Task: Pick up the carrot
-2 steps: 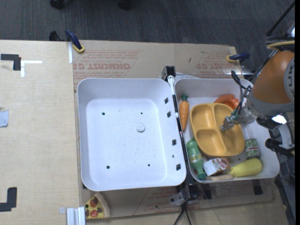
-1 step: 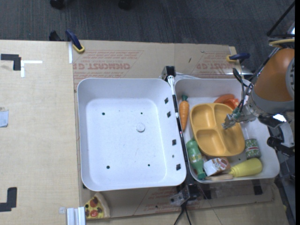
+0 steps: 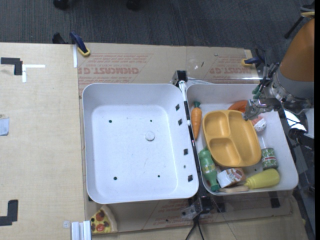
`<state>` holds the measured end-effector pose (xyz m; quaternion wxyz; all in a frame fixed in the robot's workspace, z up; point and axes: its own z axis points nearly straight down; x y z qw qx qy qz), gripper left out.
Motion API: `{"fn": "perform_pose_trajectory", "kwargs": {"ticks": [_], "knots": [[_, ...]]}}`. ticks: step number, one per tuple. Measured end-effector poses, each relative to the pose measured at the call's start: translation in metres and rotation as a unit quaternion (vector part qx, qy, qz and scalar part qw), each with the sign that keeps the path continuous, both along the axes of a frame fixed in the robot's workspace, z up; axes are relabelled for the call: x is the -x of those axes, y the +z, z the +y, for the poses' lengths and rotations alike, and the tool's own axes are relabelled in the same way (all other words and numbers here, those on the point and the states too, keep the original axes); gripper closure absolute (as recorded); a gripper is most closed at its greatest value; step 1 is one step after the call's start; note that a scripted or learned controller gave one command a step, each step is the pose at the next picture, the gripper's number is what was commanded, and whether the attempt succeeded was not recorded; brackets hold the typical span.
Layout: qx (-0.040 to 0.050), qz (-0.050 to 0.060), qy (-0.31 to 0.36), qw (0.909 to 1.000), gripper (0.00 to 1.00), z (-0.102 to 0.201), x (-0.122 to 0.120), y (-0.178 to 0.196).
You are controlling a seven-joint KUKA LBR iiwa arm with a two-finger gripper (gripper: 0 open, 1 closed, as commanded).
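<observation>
The carrot (image 3: 196,120), orange with a green top, lies along the left wall of the right bin (image 3: 220,91), pointing toward the front. My gripper (image 3: 253,110) hangs over the far right part of that bin, just beyond the yellow divided plate (image 3: 232,138) and next to an orange-red item (image 3: 239,105). The carrot is well to the left of the gripper, with the plate between them. Nothing shows between the fingers.
The right bin also holds a green bottle (image 3: 207,168), a yellow bottle (image 3: 262,179), a small green can (image 3: 269,157), a red-and-white packet (image 3: 231,176) and a white item (image 3: 259,125). The left bin (image 3: 90,134) stands beside it. A pizza-slice toy (image 3: 101,221) lies on the bench front.
</observation>
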<state>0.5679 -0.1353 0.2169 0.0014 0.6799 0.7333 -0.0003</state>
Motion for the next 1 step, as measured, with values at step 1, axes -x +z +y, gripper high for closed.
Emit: {"fn": "perform_pose_trajectory", "kwargs": {"ticks": [1], "knots": [[0.0,0.0,0.0,1.0,0.0,-0.0001,0.0002,-0.0004]]}}
